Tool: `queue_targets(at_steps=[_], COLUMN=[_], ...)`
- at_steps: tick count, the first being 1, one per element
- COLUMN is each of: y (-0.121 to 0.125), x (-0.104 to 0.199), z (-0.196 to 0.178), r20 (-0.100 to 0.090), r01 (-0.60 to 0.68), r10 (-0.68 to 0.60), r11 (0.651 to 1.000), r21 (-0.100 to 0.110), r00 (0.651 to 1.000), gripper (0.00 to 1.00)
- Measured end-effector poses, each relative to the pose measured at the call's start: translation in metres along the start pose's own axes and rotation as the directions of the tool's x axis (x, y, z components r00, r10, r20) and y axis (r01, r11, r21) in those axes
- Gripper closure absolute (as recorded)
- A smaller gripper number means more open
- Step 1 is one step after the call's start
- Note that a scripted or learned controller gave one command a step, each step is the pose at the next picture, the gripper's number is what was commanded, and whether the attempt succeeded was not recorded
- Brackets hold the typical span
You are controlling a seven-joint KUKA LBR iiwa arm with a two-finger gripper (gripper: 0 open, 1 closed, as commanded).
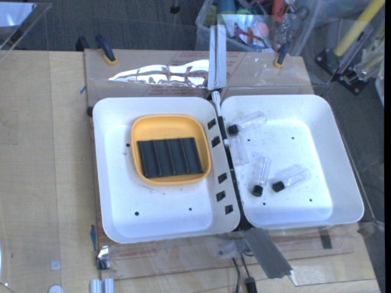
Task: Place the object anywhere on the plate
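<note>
In the right bin (317, 112), three clear vials (261, 174) lie loose, well apart from the plate (139, 129); likely hazard: slippery round glass rolling from a pinch.

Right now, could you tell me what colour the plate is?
Yellow-orange plate, seen in the camera view.

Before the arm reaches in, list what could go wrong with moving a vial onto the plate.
The clear plastic vials with black caps lie on their sides in the right white bin and would probably roll away from a grasp. The yellow plate already bears a black ribbed block, leaving only a narrow rim, so a round vial may roll off.
</note>
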State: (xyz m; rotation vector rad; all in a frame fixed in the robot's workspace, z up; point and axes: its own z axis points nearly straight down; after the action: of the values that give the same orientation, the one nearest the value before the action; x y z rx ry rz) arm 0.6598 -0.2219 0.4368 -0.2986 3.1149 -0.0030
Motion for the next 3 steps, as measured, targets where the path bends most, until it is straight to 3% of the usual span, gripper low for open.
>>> queue_targets(at_steps=[1,2,3], y=[-0.0012,-0.0013,-0.0011], x=[-0.0074,-0.0083,-0.0084], z=[0.0007,0.0007,0.0008], r20=[0.0,0.001,0.002], r01=[0.352,0.685,0.82], r10=[-0.352,-0.685,-0.82], r11=[0.936,0.728,0.573], r21=[-0.002,-0.003,-0.003], r00=[0.936,0.728,0.573], gripper=[1.0,1.0,1.0])
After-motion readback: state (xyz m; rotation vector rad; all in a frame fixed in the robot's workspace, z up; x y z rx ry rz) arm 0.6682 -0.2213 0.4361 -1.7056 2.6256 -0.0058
